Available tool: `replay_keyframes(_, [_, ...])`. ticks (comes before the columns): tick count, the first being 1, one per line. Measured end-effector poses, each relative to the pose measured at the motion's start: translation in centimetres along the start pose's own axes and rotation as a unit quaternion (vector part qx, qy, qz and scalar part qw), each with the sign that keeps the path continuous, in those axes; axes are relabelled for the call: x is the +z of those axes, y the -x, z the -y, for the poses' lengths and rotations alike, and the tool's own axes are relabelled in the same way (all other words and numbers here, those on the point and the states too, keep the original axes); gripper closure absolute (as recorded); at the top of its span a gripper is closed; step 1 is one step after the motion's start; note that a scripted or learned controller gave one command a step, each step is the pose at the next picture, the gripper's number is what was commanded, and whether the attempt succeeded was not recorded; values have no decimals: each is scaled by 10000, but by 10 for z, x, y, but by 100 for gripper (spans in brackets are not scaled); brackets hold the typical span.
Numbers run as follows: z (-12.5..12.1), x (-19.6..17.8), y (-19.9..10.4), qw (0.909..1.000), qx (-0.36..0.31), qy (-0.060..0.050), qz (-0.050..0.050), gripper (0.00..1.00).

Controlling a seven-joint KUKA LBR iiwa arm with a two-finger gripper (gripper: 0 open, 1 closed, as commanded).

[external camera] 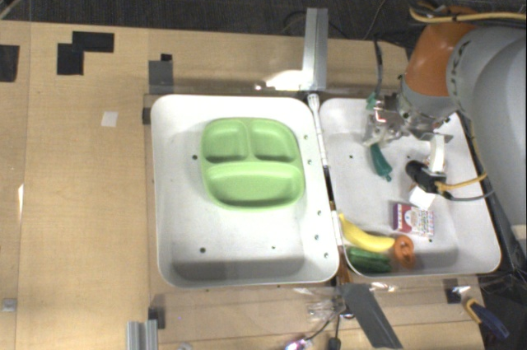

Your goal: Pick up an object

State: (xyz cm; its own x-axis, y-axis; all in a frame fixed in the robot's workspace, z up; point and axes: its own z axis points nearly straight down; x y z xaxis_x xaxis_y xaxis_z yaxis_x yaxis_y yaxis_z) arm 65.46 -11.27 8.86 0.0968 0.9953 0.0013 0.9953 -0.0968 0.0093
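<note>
The thing nearest the gripper [380,128] is a small blue-green stick [382,163]. It is thin and a bit long, and it lies at a slant on the floor of the right bin [354,192], near the bin's far end. Its top end is just under the gripper. The view does not show whether the gripper is clenched or let go, or whether it touches the stick.

There are two white bins side by side. Both are shallow, smooth and have round corners.

The right bin has five things. There is one stick, one small flat box [412,219] in white and purple, one curved yellow banana [366,238], one dark green thing [369,262] and one small round orange thing [403,251]. The banana, the green thing and the orange thing lie close together at the near end.

The left bin [177,241] has one light green plate [251,163]. The plate looks smooth and has three hollow parts.
</note>
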Motion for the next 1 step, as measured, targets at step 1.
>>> replay_keyframes(1, [-7,-99,-61,10000,-52,-10,-1,100])
